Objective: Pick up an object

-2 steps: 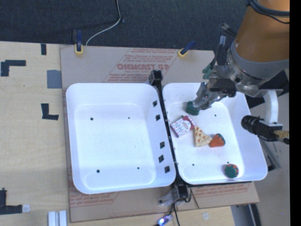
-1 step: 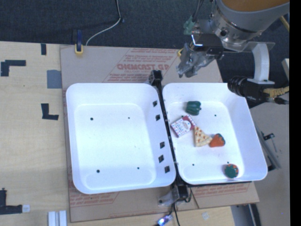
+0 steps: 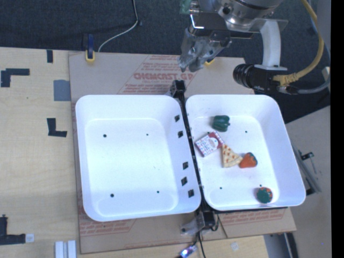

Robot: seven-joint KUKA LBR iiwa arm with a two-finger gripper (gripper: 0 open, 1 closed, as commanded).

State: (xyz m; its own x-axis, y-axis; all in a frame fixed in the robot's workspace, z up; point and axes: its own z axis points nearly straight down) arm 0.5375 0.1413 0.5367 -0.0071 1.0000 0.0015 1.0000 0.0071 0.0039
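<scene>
Hand [image 3: 192, 55] hangs at 12 o'clock above the divide between bins, over the cardboard sheet [image 3: 150, 77] on the desk; cannot tell if it is open or closed, nothing visibly in it. Candidate objects all in right bin [image 3: 282, 144]: green pepper [image 3: 221, 123], red-and-white packet [image 3: 207, 144] touching pizza slice [image 3: 230, 157], orange-red piece [image 3: 248, 160] just beside slice, green-red item [image 3: 264, 194] at 5 o'clock. Risk: the packet, slice and orange-red piece sit crowded, so a descent there may nudge neighbours or close on two; flat slice may slip out

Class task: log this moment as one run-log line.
gripper: above bench, behind bins | holding: nothing seen | right bin: five toys | pick: not begun
</scene>
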